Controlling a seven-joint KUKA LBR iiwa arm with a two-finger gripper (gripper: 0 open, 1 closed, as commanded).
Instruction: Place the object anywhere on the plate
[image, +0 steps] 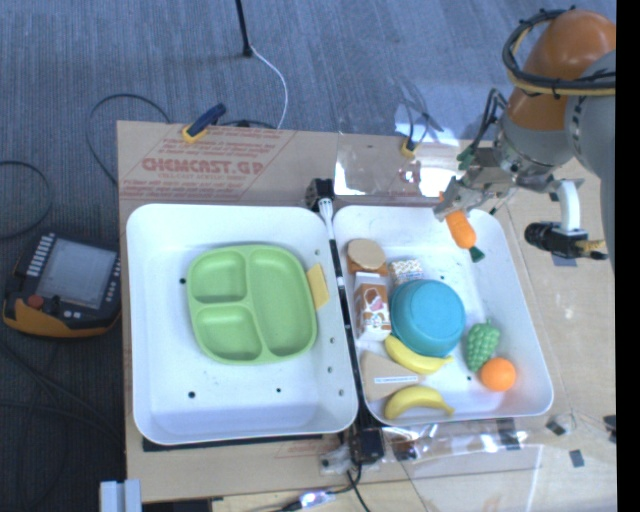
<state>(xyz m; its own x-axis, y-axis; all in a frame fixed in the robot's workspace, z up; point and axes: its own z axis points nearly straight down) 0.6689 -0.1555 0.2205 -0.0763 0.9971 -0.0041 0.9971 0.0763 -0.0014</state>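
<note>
As the arm reaches in over the far corner of the right bin (530, 330), its gripper (462, 208) is closed around a toy carrot (462, 231), which hangs orange-bodied with its green tip pointing down and toward the bin's outer wall, lifted clear of the bin floor. The green divided plate (248, 303) lies flat in the middle of the left bin (160, 400), well apart from the carrot and across the shared wall between the bins. Inside the right bin, a blue bowl (428, 316) sits near the centre, with two bananas (413, 357) just in front of it, an orange (497, 374) and a green bunch of grapes (482, 343) toward the near outer corner, and a small carton (371, 303) beside the bowl toward the plate.
</note>
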